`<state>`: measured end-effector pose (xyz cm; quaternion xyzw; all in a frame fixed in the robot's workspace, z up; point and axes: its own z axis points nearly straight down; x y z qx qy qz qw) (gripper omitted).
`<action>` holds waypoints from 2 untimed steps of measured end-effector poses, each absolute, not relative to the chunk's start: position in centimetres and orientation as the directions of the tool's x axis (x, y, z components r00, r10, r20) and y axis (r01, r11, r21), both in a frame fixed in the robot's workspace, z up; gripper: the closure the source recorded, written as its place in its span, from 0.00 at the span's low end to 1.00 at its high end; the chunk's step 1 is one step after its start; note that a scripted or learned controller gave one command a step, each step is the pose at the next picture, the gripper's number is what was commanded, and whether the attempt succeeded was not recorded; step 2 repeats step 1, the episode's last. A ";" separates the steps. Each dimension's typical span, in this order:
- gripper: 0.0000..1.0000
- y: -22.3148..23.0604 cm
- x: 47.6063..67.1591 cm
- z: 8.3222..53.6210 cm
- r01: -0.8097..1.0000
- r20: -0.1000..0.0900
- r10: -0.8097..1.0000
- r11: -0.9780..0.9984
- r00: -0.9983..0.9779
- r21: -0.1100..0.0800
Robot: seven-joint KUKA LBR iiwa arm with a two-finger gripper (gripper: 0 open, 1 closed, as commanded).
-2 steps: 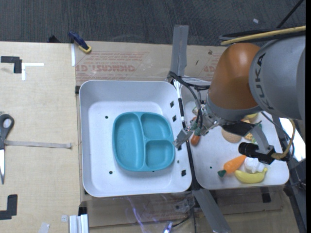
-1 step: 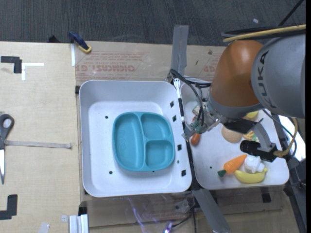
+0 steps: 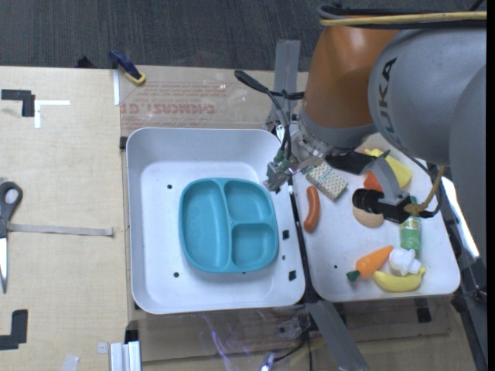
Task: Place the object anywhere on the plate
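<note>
- Arm (image 3: pixel 402 76) looms over right bin (image 3: pixel 332 273).
- Gripper (image 3: pixel 280 168) at the bins' shared rim; grip state cannot be told.
- Plate (image 3: pixel 229 225) bare in left bin (image 3: pixel 147 207); placement outstanding.
- Sausage (image 3: pixel 311 208), carrot (image 3: pixel 371 260), banana (image 3: pixel 398 280) unplaced.

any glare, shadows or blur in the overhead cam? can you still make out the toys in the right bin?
Camera view: even light; glare on the clear sheet behind the bins; arm looms large and soft, shading part of the right bin; plate sharp; sausage, carrot and banana readable; end effector small and cluttered.
</note>
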<state>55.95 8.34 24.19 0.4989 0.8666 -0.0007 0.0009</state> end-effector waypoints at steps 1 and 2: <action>0.00 8.3 55.9 24.2 0.865 -0.002 0.865 0.502 -0.502 -0.001; 0.00 8.3 55.9 24.2 0.865 -0.002 0.865 0.502 -0.502 -0.001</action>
